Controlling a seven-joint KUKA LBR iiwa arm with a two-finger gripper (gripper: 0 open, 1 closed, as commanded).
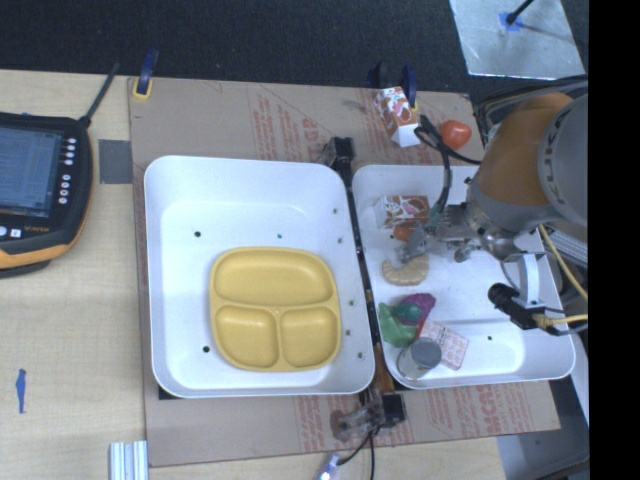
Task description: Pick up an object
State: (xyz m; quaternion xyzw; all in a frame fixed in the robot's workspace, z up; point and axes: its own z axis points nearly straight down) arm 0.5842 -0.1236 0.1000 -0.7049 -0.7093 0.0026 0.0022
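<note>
Nearest you: grey can at right bin front edge, green-magenta wrapper just behind. Gripper sits low over beige round item, beside red-white packet. You cannot tell finger opening; nothing seen gripped. Yellow divided tray lies in left bin.

You are looking down on a pale wood-grain bench top; a brown cardboard sheet printed with faded red lettering lies across it; beyond the bench's far edge runs dark, almost black carpet; a grey square floor panel sits at the upper right; light falls evenly, with soft shadows.
</note>
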